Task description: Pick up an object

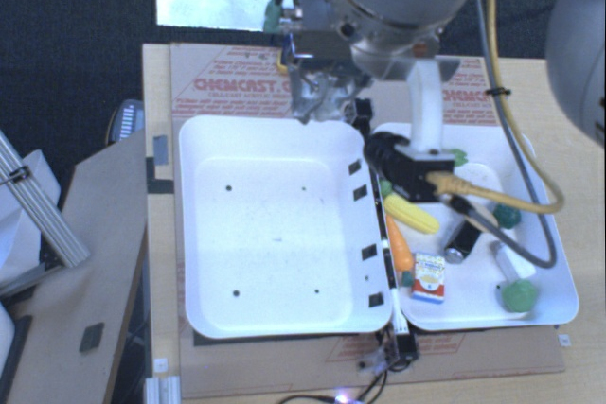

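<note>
The right bin (554, 293) holds several small things. A yellow corn-like piece (412, 214) lies near the divider, with an orange carrot (401, 247) just below it. A small red and white box (429, 279) stands at the front, and a black cylinder (461, 241) lies beside it. A green-headed piece (518, 296) sits at the front right and a teal piece (507, 216) farther back. My gripper (320, 104) hangs over the far rim of the left bin (275, 232), away from all of these. The arm's bulk hides the back of the right bin.
A yellow cable (492, 194) and a grey hose (521, 246) loop across the right bin above the objects. A black fitting (405, 167) sits at the divider's far end. Black clips (365, 222) line the divider. Cardboard (232, 80) lies under both bins.
</note>
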Controlling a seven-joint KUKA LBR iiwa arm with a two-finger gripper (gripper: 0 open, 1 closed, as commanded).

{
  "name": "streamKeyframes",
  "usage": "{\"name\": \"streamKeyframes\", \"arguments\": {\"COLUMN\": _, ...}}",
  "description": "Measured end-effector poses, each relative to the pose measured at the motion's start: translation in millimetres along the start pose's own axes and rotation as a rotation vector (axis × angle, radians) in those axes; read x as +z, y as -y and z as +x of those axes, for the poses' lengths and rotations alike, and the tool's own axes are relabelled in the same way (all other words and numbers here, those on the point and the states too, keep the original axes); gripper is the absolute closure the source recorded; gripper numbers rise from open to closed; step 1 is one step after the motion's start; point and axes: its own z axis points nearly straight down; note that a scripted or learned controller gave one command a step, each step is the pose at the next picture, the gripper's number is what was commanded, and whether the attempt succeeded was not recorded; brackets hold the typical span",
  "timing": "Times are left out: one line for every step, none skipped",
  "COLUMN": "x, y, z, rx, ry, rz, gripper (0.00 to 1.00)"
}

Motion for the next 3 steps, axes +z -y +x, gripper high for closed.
{"name": "streamKeyframes", "arguments": {"x": 0.2, "y": -1.4, "z": 0.7, "rx": 0.002, "ry": 0.001, "rz": -0.001, "gripper": 1.0}}
{"name": "streamKeyframes", "arguments": {"x": 0.1, "y": -4.0, "z": 0.4, "rx": 0.004, "ry": 0.001, "rz": -0.002, "gripper": 1.0}}
{"name": "streamKeyframes", "arguments": {"x": 0.2, "y": -1.5, "z": 0.6, "rx": 0.001, "ry": 0.001, "rz": -0.001, "gripper": 1.0}}
